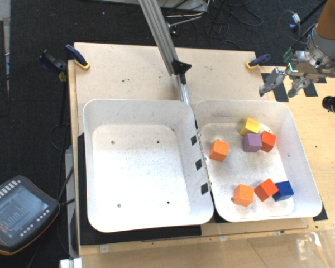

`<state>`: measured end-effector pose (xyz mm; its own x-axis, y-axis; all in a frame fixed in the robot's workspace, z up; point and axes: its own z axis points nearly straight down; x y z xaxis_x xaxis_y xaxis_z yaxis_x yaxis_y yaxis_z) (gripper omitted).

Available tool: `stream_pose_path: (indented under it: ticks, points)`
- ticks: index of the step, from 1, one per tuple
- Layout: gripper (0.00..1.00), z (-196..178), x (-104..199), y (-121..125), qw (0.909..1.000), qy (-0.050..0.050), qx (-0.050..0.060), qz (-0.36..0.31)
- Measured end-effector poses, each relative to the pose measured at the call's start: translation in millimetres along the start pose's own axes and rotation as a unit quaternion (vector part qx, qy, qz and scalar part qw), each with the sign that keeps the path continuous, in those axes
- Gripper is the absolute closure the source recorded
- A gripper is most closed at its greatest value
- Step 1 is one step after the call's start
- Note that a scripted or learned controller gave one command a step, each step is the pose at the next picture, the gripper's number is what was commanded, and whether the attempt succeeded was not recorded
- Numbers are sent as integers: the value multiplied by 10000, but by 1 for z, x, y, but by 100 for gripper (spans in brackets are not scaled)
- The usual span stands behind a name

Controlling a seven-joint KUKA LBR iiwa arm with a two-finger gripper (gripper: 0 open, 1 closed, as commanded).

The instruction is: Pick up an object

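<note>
The gripper [287,81] is being held up over the bench [134,71] near its far right corner, just past the far edge of the right bin [304,166], with its two fingers spread apart and nothing pinched between them. Seven blocks are being kept in the right bin: a yellow block [249,127], a purple block [252,142] and a red block [268,140] are bunched near the far edge, an orange block [219,149] is sitting by the left wall, and another orange block [243,195], a second red block [265,189] and a blue block [283,190] are lined up along the near edge. The left bin [95,149] is being kept right beside it.
</note>
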<state>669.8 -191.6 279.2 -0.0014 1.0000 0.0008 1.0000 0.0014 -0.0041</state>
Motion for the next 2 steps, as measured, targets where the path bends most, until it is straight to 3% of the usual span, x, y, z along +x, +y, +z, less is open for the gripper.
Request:
stream_pose_path:
  ticks: [1, 2]
  points:
    - [0, -2, 0, 1, 10000, -9, -18, -9]
    - [0, 54, -5, 8, 10000, -4, 4, 3]
